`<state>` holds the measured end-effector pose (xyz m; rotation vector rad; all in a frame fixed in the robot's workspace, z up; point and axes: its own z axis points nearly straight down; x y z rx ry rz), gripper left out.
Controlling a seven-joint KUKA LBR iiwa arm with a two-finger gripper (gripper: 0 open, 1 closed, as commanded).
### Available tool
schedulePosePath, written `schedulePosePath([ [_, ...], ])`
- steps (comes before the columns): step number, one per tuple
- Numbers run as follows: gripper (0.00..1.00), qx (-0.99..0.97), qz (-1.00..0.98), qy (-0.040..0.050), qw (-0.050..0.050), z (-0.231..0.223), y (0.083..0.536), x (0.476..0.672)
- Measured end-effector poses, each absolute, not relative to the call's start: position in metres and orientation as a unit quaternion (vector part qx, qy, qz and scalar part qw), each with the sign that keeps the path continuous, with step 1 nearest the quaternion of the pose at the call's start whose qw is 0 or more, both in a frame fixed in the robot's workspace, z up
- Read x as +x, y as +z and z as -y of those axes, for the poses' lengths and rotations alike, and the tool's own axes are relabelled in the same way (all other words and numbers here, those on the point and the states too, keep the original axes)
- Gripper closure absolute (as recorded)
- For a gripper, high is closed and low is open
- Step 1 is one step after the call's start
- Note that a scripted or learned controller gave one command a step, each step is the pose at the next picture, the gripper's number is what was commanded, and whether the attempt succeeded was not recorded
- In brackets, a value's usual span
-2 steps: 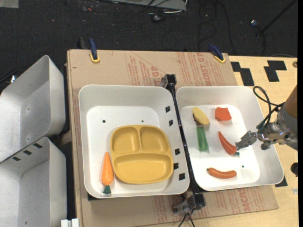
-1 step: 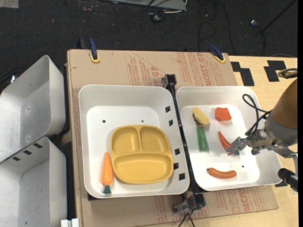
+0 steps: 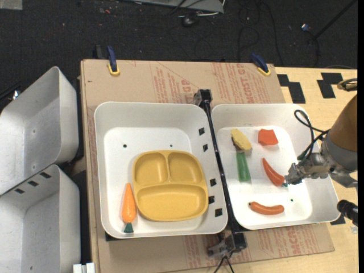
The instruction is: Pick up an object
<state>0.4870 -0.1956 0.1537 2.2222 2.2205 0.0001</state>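
Camera view places the gripper point(image 3: 295, 174) low inside the right bin point(image 3: 318, 209), touching or just beside the chili point(image 3: 273, 172), probably its target. Whether it is released or clenched cannot be told at this size. Corn point(image 3: 241, 140) and the green stick point(image 3: 243, 166) lie left of the chili, the red block point(image 3: 268, 137) above, the sausage point(image 3: 267, 208) below. The near wall limits sideways travel; room above is open.

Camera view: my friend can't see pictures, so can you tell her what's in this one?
A robot arm's pincer reaches into the right bin, close to a red chili. That bin also holds a sausage, a corn cob, a green stick and a red block. The left bin has a yellow tray and a carrot.
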Motion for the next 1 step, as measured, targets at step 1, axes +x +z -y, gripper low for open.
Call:
schedulePosePath([
  [1,1.00,0.706,-0.708,0.0012,0.003,0.1878,0.2130,0.4911],
])
